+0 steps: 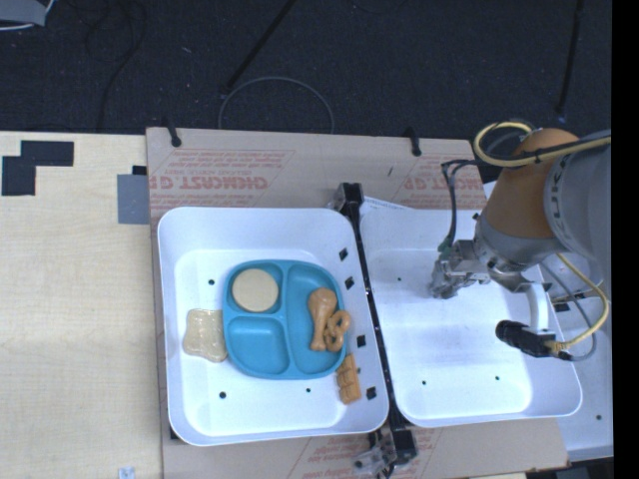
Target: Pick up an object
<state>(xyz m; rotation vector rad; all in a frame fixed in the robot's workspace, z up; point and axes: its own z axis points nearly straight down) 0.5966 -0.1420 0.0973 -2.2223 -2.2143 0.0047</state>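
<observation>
While your arm (559, 203) is reaching in over the right bin (469, 387), its gripper (449, 279) is hanging above that bin's upper half, well apart from anything it could pick up. Whether the fingers are apart or together, you cannot tell from this angle; they are showing as a small grey cluster beneath the orange band (519, 198), and nothing is visibly sitting between them. Yellow and black cables (559, 332) are looping off the wrist toward the right bin's far edge.

Everything worth grasping is lying in the left bin (190, 238), across the black divider (364, 297) from the gripper. A blue tray (262, 347) is sitting near that bin's middle. A round tan disc (254, 289) is resting in the tray's upper-left compartment. A tan chicken leg (321, 312) is lying in the tray's right compartment, with a pretzel (337, 329) touching it on the side toward the divider. A pale slice of bread (205, 334) is lying on the bin floor, touching the tray's left edge. A small brown piece (347, 379) is lying just off the tray's lower-right corner, close to the divider.

Both bins are sitting on a cardboard sheet (250, 173) with red printing.
</observation>
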